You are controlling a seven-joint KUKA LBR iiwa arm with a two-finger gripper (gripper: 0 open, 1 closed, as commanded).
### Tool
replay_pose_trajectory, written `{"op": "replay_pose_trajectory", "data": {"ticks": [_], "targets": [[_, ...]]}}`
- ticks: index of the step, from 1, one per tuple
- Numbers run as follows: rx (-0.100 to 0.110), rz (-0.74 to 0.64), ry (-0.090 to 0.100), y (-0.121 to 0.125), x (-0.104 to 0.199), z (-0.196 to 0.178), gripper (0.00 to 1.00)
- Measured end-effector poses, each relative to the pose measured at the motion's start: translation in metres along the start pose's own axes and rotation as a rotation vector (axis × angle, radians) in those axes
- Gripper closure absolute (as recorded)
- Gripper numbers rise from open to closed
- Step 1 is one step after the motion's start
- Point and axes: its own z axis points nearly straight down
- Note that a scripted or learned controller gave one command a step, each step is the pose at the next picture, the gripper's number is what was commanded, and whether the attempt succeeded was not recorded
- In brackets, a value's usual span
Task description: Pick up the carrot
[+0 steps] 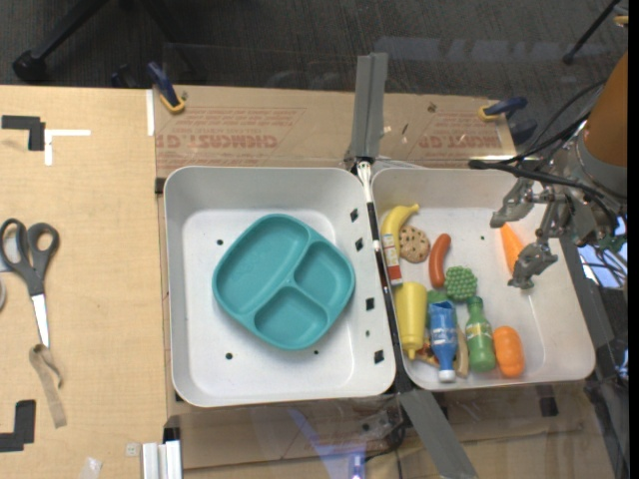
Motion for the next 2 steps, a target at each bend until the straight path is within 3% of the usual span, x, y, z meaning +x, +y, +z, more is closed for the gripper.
{"op": "replay_pose_trajectory", "data": {"ticks": [1, 2], "targets": [[0.000, 0.175, 0.000, -0.079, -0.038, 0.107, 0.00], [0.001, 0.254, -0.005, -0.078, -0.078, 0.158, 0.00]]}}
